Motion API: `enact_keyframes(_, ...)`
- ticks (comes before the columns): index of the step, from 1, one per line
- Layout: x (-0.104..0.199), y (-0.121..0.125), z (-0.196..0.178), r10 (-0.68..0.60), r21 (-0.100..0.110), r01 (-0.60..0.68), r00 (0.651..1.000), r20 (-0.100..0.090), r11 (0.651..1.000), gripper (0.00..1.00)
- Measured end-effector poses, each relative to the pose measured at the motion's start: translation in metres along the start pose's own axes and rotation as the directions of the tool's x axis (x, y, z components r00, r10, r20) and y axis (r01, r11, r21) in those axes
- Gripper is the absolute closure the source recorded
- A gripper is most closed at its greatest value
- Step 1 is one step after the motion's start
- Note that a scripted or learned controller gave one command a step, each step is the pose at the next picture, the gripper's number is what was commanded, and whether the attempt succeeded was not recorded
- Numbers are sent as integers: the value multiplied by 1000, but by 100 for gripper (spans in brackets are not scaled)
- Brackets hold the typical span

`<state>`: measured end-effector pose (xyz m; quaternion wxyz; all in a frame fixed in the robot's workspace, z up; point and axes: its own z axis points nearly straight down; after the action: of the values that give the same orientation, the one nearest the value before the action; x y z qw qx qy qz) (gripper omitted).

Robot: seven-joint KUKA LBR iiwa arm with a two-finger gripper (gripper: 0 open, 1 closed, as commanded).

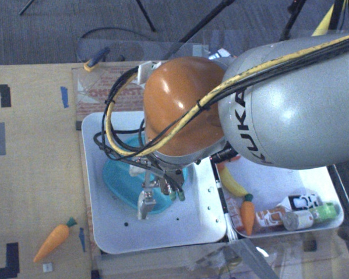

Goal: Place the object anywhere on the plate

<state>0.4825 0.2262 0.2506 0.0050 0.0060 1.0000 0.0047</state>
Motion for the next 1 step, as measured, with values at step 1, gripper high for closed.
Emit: enact_keyframes(1,-5,1,-90,-89,7,89,996,-7,996,0)
